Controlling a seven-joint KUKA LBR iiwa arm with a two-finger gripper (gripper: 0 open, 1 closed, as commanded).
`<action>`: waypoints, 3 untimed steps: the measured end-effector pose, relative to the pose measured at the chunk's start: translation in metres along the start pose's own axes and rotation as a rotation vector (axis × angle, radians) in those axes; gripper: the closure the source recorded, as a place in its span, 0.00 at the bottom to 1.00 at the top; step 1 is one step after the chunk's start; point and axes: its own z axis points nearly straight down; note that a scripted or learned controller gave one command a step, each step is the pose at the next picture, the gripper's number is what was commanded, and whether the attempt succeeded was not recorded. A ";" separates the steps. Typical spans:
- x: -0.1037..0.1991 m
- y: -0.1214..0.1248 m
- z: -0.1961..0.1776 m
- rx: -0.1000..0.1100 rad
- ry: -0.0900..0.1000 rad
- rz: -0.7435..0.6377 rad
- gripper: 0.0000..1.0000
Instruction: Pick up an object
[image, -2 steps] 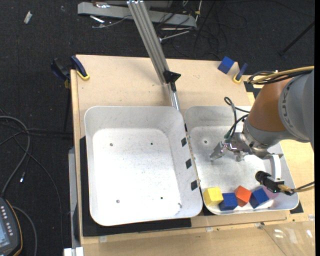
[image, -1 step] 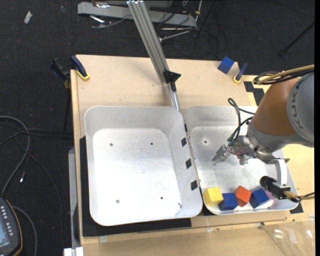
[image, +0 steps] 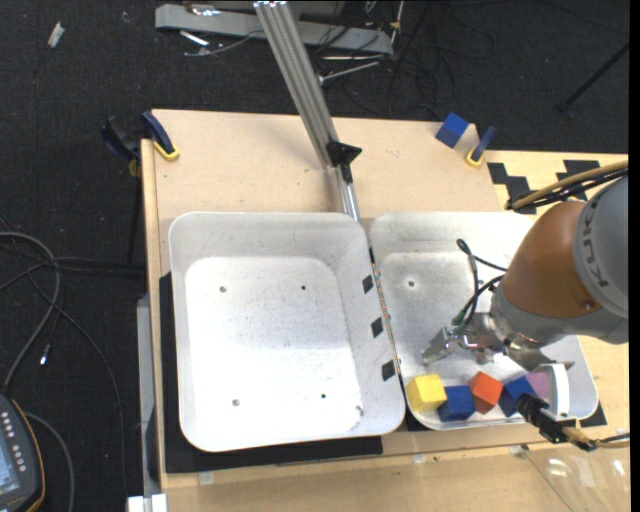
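Yellow block (image: 427, 390) just below tool (image: 447, 345).

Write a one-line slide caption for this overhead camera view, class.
KUKA arm's hand hovers in the right bin above yellow, blue and orange blocks.

No legible text, label, brand or number anywhere. Just a row of black zigzag marks on the surface (image: 250, 160) at its far right edge, forming no letters. Small black patches along the wall between the two white bins (image: 372, 290), blank of any writing. Faint glowing dots on a dark device (image: 12, 458) at the lower left corner on the floor, too small to read.
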 end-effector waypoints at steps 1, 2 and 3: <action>0.016 0.070 -0.001 -0.004 0.000 -0.008 0.00; 0.021 0.042 -0.001 0.003 0.001 -0.002 0.00; 0.047 0.073 -0.105 -0.009 0.000 -0.008 0.00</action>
